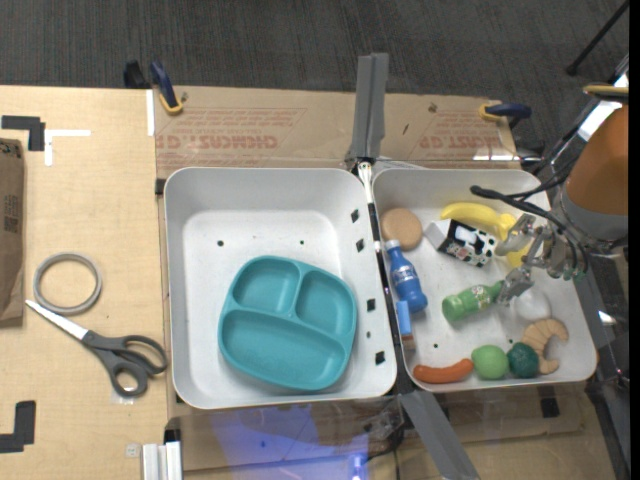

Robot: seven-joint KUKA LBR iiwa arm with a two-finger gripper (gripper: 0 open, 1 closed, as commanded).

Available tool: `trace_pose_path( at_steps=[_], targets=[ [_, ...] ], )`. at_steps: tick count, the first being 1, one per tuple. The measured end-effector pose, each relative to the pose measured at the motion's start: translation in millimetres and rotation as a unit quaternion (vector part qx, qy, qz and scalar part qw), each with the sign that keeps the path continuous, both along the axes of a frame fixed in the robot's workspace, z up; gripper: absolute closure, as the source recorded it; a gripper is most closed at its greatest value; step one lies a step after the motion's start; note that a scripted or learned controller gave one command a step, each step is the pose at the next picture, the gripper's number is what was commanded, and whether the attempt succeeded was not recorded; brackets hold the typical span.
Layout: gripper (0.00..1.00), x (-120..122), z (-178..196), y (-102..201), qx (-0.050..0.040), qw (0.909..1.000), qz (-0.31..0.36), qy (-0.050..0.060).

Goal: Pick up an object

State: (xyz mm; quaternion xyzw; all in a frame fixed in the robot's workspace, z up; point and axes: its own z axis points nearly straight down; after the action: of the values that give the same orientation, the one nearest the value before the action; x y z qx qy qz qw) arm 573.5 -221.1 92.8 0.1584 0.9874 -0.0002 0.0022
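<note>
Gripper over right white bin; its grip could not be told.
Pale wooden surface carried grey-handled scissors and a tape ring; dark carpet lay beyond.

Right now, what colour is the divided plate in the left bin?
Teal, plain all over; the divided plate shows clearly in the camera view.

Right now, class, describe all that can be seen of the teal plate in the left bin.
The teal plate is a rounded square of smooth, plastic-looking material, with raised ridges dividing it into three compartments. It lies flat, turned slightly askew, on the floor of the left bin, toward the near right corner. Nothing rests in it.
</note>
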Motion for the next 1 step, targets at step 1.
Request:
trace_pose_path(
  at_steps=[1],
  targets=[
    [0.00,44.2,0.2,30.7,0.0000,0.9999,-0.011,0.000]
  ],
)
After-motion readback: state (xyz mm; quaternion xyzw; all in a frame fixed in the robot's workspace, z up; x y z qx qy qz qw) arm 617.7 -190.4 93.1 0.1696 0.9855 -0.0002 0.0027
